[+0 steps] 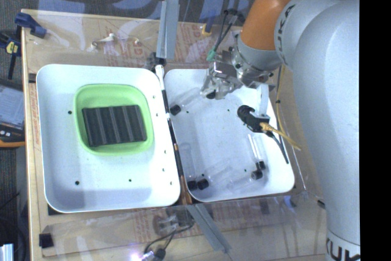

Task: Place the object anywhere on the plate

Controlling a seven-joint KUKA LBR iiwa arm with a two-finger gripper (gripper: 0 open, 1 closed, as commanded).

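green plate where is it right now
The green plate sits in the left white bin, roughly centred, a dark ridged insert on it. The claw is over the right bin, apart from the plate.

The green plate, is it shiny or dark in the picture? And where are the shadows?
Camera view: the green plate glows bright at its rim and is dark in its ribbed middle; a soft shadow lies along the left bin's bottom edge; the pincer looks slightly blurry.

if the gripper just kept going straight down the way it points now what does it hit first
Most likely the bare floor of the right bin, near its upper edge. The gripper hangs there; depth is hard to judge from above.
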